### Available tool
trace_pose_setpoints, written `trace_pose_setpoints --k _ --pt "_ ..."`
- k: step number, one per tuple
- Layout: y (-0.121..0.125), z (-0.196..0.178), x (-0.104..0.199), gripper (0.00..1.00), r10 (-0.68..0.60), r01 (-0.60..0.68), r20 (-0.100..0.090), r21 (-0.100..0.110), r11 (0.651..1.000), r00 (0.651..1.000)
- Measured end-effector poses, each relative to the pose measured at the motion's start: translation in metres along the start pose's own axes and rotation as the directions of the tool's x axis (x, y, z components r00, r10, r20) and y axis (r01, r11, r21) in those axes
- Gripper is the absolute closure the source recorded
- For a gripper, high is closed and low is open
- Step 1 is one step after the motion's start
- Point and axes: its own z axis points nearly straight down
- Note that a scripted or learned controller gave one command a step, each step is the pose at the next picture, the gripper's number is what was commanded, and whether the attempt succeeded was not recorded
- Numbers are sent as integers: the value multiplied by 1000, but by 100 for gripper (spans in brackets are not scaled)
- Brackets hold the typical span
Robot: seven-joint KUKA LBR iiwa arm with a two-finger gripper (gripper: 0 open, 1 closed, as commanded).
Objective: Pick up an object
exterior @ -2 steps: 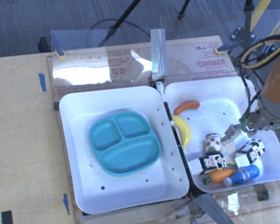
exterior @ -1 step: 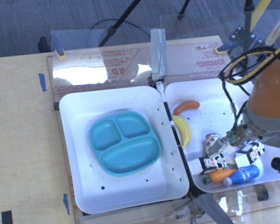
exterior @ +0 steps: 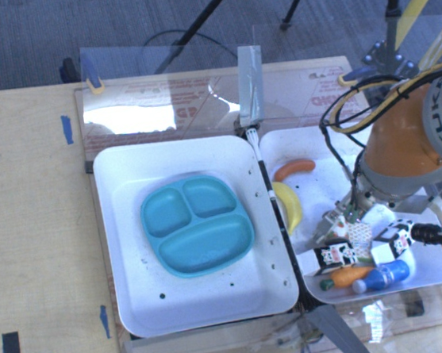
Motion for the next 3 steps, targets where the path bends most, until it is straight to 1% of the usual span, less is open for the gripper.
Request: trace_pose_setpoints --k 1,2,3 --pt "3 -11 -1 100 1 -1 4 -8 1000 1000" --pt "-16 -26 -27 100 78 -78 1 1 997 997" --pt "53 -128 6 100 22 -22 0 2 1000 1000"
